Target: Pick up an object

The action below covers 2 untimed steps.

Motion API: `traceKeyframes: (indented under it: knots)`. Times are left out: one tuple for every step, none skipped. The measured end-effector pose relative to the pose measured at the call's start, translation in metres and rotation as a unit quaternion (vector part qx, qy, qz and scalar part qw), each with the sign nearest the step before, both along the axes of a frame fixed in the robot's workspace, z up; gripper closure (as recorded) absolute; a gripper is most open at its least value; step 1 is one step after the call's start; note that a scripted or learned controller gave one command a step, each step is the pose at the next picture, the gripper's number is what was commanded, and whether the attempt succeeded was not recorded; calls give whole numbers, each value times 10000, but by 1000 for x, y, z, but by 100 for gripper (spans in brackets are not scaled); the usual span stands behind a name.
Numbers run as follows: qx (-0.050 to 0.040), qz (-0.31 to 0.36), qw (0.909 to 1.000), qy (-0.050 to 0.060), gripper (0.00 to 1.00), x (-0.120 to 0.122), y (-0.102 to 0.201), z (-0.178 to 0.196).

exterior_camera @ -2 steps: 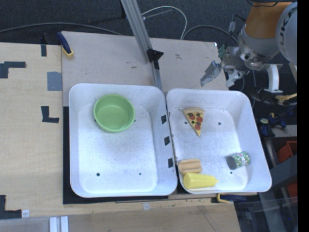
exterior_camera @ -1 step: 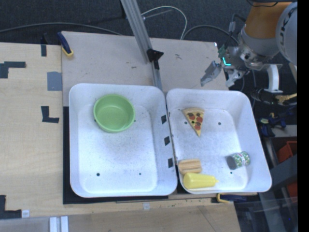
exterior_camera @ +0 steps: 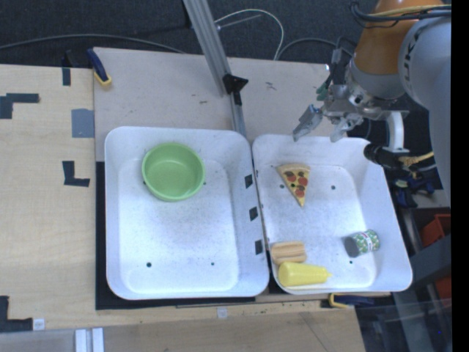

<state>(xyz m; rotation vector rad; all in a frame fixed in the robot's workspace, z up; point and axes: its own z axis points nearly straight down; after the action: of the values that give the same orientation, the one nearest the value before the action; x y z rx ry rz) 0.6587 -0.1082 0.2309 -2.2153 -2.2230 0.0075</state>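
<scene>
Presently, green bowl (exterior_camera: pixel 173 170) in left bin (exterior_camera: pixel 121 196), pizza slice (exterior_camera: pixel 295 181) in right bin (exterior_camera: pixel 381 204), hot dog (exterior_camera: pixel 288 252) and yellow block (exterior_camera: pixel 302 273) at its near edge, can (exterior_camera: pixel 363 243) right, gripper (exterior_camera: pixel 323 127) above far rim, fingers apart, holding nothing.

Two white bins are seen side by side. In the left bin (exterior_camera: pixel 124 196) a green bowl (exterior_camera: pixel 173 171) is set upright. In the right bin (exterior_camera: pixel 381 196) a pizza slice (exterior_camera: pixel 295 181), a hot dog bun (exterior_camera: pixel 288 251), a yellow block (exterior_camera: pixel 302 273) and a small can (exterior_camera: pixel 363 243) are spread apart. The gripper (exterior_camera: pixel 324 127) is held above the far rim, fingers parted, nothing between them.
</scene>
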Motion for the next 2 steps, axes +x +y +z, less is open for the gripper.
traceKeyframes:
  knots:
    - [1, -5, 10000, 2, 0, -6, 3, -46]
    - [4, -8, 10000, 14, 0, -13, 10, -106]
